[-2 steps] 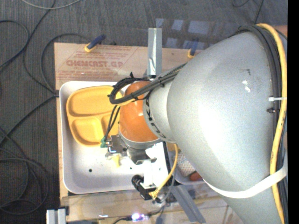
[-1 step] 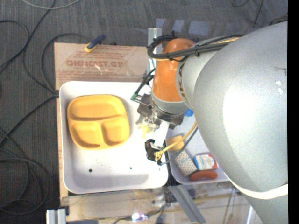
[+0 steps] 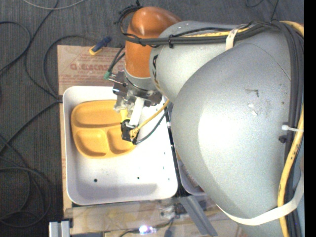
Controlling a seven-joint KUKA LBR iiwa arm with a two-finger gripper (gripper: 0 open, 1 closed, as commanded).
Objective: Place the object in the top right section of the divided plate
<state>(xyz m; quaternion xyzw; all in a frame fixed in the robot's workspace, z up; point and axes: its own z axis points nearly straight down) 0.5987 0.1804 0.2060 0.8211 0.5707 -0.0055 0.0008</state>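
An orange divided plate (image 3: 97, 128) lies in the left white bin (image 3: 118, 181), in its upper left part. One large section lies along its top and two smaller ones below. My gripper (image 3: 124, 105) hangs over the plate's right edge, beneath the orange band of the wrist (image 3: 143, 38). The wrist and its fittings hide the gripper's tips and the plate's right end. I see no loose object on the visible part of the plate.
The big grey arm (image 3: 237, 112) covers the right bin and the right half of the view. A brown board (image 3: 84, 68) lies under the bin's top edge, with a small yellow-and-blue item (image 3: 99, 45) on it. Cables run across the dark floor on the left.
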